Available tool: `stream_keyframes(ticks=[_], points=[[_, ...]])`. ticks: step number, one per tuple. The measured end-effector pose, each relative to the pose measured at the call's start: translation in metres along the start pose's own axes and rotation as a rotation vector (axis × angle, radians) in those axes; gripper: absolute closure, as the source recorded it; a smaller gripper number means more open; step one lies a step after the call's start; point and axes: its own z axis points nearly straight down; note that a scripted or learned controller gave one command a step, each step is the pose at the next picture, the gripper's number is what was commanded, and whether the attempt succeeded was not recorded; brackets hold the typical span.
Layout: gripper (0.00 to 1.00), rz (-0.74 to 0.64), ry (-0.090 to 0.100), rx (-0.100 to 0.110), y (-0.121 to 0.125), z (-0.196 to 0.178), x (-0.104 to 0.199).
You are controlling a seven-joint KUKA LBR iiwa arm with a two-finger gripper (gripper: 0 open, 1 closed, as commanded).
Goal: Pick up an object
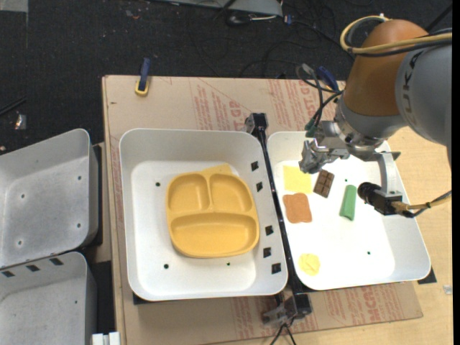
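My gripper (314, 161) hangs low over the back left part of the right bin (374, 261). Just under it lies a pale yellow flat square (295, 178), and a brown chocolate-like bar (324, 184) lies right beside the fingertips. Further forward rest a brown oval piece (297, 208), a green block (348, 201) and a small yellow round piece (309, 264). Nothing visible sits between the fingers.
The left bin (144, 264) holds a yellow divided tray (212, 215) at its middle. A black divider with clips runs between the two bins. White bin lids (43, 192) lie off the bench to the left. The arm's body covers the right bin's back right corner.
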Motion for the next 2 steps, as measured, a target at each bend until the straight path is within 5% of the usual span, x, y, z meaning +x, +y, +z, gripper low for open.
stream_keyframes(ticks=[2], points=[[1.00, -0.001, 0.001, 0.001, 0.004, -0.002, 0.110]])
